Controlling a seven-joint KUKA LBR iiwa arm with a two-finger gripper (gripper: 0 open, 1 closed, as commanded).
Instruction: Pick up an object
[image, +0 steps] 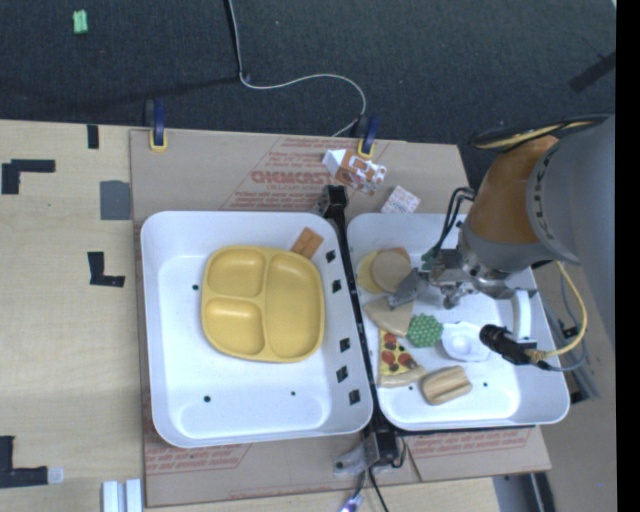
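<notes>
Two white bins sit side by side on the bench. The left bin (170, 400) carries a yellow divided plate (264, 303) at its centre and a small brown block (307, 242) near its back right corner. The right bin (540, 405) holds a tan disc (384, 270), a green piece (424, 329), a white cap (459, 343), a pizza slice (397, 360) and a bread roll (445, 384) toward its front edge. The gripper (420, 285) is low over the right bin's back left area, beside the disc. Its opening cannot be told. Nothing is seen held.
</notes>
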